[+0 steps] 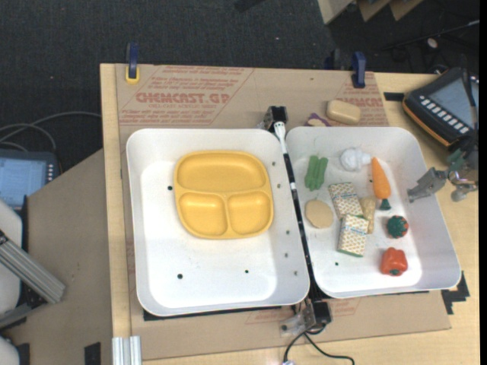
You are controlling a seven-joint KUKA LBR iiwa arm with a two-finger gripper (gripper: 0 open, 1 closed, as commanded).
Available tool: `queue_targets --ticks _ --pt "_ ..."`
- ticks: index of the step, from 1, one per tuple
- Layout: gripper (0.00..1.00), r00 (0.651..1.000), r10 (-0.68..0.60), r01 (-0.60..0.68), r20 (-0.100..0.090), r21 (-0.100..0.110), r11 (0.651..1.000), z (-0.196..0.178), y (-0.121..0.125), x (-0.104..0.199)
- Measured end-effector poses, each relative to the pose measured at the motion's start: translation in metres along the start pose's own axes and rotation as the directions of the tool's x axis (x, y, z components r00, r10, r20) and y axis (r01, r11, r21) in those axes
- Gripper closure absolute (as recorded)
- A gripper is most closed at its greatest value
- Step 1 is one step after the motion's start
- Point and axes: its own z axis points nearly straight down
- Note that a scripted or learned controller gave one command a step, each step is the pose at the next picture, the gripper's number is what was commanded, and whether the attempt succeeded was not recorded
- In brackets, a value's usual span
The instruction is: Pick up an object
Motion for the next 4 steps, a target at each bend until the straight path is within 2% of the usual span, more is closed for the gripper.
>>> queue_targets --ticks 1,2,3,4 --pt "0.0 1.0 -0.004 0.004 -0.002 0.002 1.0 0.065 0.056 0.02" --pt "0.0 1.0 -0.003 0.003 -0.001 0.001 1.0 0.164 0.088 0.013" --pt "1.0 1.0 -0.002 0.002 0.002 -0.003 1.0 0.15 0.088 0.012" --pt "1.0 1.0 -0.004 0.004 -0.002 0.003 1.0 0.161 0.081 0.091"
